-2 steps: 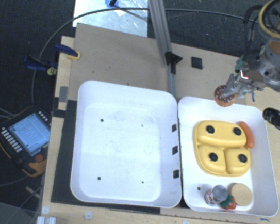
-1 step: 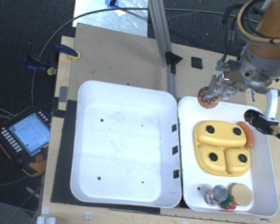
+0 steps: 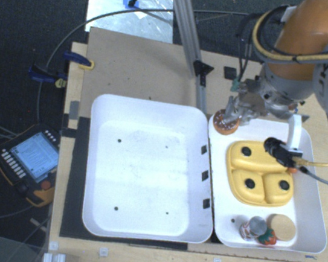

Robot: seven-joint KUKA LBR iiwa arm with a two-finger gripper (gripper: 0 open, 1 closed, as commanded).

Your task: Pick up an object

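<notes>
Seemingly, the end effector (image 3: 235,110) hovers over a small brown round object (image 3: 225,123) in the right bin's (image 3: 311,207) upper-left corner, lined up for grasping; I cannot tell its state.

There are two white bins: the left bin (image 3: 146,167) and the right bin (image 3: 312,223). In the right bin lies one yellow tray-like object (image 3: 259,175) with three dark spots, one round tan disc (image 3: 283,227), one small multicoloured object (image 3: 256,229) and one small brown round object (image 3: 225,124). One handheld controller (image 3: 30,159) lies on the floor.
</notes>
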